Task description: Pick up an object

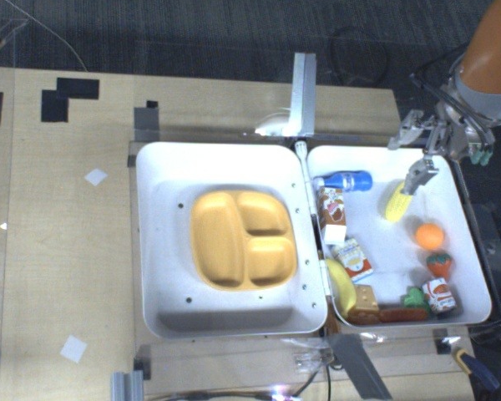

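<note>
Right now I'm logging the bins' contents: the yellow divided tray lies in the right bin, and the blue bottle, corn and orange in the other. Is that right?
Not quite. The camera view shows the yellow divided tray in the left bin. The blue bottle, corn and orange lie in the other, the right bin.

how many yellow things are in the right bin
2. A corn cob lies near the far side, just below the gripper. A banana lies along the left wall near the front. Its lower end sits behind a brown box, so something small could be hidden there.
</note>
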`<state>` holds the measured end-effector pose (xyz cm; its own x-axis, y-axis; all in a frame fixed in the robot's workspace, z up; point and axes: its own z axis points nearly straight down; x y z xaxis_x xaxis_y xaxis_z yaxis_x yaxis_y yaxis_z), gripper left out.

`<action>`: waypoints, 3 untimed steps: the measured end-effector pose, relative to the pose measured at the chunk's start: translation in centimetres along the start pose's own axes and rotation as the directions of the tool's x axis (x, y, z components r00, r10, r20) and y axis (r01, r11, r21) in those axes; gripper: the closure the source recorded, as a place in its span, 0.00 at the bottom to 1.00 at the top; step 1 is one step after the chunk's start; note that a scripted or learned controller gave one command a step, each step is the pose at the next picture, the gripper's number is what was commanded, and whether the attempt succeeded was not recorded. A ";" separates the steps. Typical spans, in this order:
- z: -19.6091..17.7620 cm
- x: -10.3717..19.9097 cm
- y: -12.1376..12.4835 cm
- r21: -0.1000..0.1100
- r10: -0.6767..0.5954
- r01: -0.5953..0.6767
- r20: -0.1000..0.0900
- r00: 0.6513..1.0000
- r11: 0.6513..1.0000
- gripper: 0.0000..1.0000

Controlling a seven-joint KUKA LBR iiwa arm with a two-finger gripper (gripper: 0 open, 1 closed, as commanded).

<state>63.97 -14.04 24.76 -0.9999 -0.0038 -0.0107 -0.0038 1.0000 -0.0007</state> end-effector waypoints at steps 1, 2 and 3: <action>8.7 2.3 -5.5 0.003 0.384 -0.384 -0.007 0.923 0.923 0.00; 14.4 6.4 -6.3 0.002 0.343 -0.343 0.003 0.939 0.939 0.00; 15.9 -1.2 -4.1 0.001 0.556 -0.556 0.001 0.831 0.831 0.00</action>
<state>65.31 -18.19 8.85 -0.8332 0.5529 -0.0105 0.5529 0.8332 0.0048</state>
